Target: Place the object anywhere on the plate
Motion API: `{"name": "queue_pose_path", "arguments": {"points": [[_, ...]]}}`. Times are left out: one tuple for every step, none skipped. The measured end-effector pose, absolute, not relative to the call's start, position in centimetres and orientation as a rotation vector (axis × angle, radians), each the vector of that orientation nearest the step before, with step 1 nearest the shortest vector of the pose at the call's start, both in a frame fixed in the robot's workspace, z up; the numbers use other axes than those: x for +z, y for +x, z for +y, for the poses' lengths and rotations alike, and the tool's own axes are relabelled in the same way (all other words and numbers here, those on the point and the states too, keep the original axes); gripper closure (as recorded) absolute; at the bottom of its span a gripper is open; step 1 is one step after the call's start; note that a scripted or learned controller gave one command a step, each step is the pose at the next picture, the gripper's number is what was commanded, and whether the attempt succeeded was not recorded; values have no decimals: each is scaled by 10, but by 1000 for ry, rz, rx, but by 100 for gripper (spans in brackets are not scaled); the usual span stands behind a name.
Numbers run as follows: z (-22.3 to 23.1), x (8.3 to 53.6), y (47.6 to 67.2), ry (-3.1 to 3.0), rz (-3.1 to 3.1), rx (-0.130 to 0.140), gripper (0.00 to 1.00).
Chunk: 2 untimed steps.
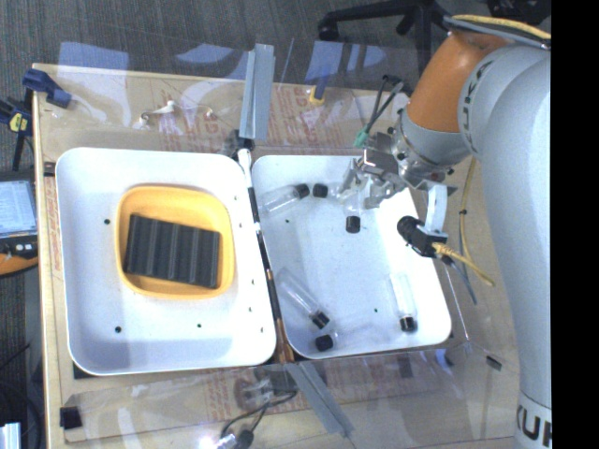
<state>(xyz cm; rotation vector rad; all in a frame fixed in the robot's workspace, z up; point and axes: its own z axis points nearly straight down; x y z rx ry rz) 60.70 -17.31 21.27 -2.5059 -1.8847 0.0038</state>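
1. Claw (367, 187) hovering at 12 o'clock in the right bin (421, 340), holding a clear vial (353, 215) (black cap downward) between its fingers.
2. Yellow plate (173, 204) sitting in the left bin (84, 251).

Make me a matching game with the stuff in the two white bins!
Things:
1. plate
2. black rack
3. gripper
4. clear tube

Places:
A. lying on the plate
B. over the top of the right bin
C. in the left bin
D. near the bottom right corner of the right bin

Pairs: 1-C, 2-A, 3-B, 4-D
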Motion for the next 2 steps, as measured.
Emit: {"name": "queue_pose_path", "arguments": {"points": [[-117, 203, 618, -2403, -2015, 3, 100], [-41, 192, 621, -2241, -2196, 4, 100]]}}
